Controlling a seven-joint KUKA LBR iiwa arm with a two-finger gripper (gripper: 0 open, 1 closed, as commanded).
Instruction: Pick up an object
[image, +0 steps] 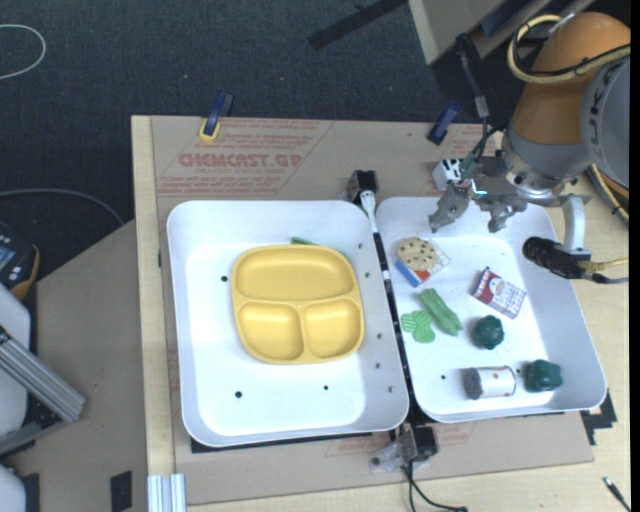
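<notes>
Arm reaches in from the right; hand (472, 208) hangs over the far end of the right bin (580, 340), fingers spread apart, one finger (445, 212) toward the left, the other nearer the right, nothing between them. Right bin holds the pickable items, all lying on its floor clear of the hand: a cracker-like square with a blue edge (418, 258) nearest the hand, just below it; a small red and white box (498, 292) to its right; a green pickle-shaped piece (439, 311) with a paler green piece (418, 326) touching its left side; a dark green round lump (488, 332); a white and dark cylinder (488, 381) lying on its side near the front wall; another dark green lump (543, 375) just beside it. Left bin (195, 330) carries a yellow divided tray (297, 300), three compartments; a sliver of something green (303, 241) peeks from behind its far rim. Both bins sit side by side on the cardboard-covered surface (240, 160).
</notes>
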